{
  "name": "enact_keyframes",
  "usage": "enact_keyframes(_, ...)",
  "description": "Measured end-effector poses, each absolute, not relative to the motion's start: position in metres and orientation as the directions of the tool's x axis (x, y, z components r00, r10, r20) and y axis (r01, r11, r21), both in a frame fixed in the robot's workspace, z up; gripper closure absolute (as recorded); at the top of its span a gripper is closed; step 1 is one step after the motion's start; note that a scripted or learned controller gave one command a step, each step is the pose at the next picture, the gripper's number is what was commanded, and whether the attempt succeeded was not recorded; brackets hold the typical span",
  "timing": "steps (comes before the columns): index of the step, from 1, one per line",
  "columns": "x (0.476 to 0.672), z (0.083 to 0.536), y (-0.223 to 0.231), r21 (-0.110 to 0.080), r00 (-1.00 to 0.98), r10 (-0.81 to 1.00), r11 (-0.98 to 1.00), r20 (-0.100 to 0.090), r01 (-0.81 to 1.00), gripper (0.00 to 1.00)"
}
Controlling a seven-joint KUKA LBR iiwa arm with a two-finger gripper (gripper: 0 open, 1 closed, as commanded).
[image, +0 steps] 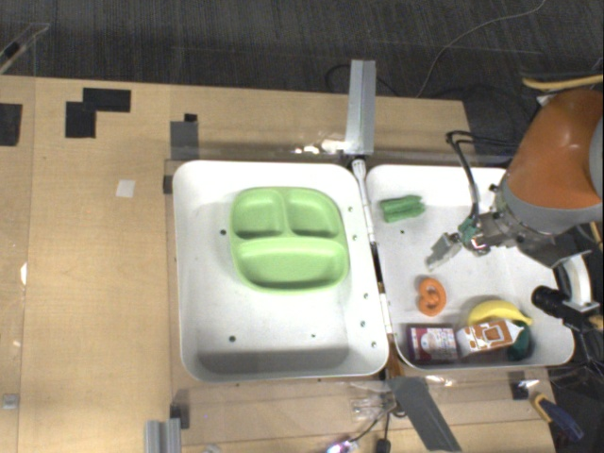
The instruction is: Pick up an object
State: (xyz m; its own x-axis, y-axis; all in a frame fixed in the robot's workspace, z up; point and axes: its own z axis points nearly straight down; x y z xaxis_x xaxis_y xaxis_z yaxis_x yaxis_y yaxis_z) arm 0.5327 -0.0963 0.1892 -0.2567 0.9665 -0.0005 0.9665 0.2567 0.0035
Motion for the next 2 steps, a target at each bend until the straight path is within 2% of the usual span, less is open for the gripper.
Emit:
enact_keyframes(1, 0.492, 0.094, -0.097, 0.011, -0.626, 0.78, 0.626, -0.01, 0.78, 0.0)
enact_keyframes(2, 0.488, 0.108, -0.137, 0.004, -0.389, 0.921, 0.389, -0.002, 0.921, 0.0)
